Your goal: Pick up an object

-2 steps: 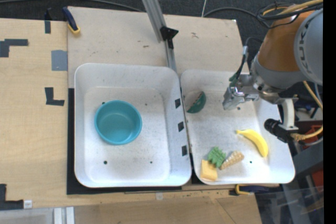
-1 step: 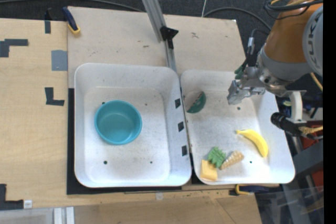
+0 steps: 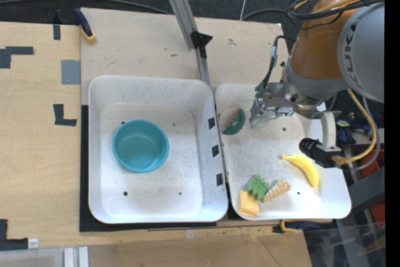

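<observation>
My gripper [image 3: 262, 117] hangs over the upper middle of the right bin [image 3: 325, 206], its dark fingers pointing down with nothing visible between them. A small dark green object [image 3: 235, 122] lies just to its left, near the divider between the bins. A yellow banana [image 3: 304, 168] rests to the lower right of the gripper. Along the bin's front edge sit a green leafy toy [image 3: 256, 185], a tan cone-like piece [image 3: 276, 190] and a yellow block [image 3: 249, 204].
The left bin [image 3: 106, 94] holds a teal bowl [image 3: 140, 145]. A grey metal pole [image 3: 181, 3] slants down to the divider between the bins. Cables and a black fitting [image 3: 315, 151] sit by the right bin's right rim.
</observation>
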`<action>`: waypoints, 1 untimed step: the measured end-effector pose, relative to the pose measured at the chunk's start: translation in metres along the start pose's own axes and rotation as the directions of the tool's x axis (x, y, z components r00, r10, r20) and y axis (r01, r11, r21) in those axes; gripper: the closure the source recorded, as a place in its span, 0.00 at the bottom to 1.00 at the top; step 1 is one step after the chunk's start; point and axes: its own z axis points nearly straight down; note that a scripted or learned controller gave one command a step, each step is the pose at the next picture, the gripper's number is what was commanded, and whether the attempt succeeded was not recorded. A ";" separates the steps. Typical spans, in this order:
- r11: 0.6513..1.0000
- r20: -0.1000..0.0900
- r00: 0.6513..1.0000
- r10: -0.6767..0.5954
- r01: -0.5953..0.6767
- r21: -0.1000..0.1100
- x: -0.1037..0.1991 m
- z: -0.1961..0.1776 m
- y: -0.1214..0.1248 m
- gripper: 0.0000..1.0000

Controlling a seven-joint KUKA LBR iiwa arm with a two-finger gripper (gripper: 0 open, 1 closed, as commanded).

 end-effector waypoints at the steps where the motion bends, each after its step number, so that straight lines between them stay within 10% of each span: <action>1: 1.000 0.000 1.000 -0.001 0.001 0.002 0.063 0.003 -0.006 1.00</action>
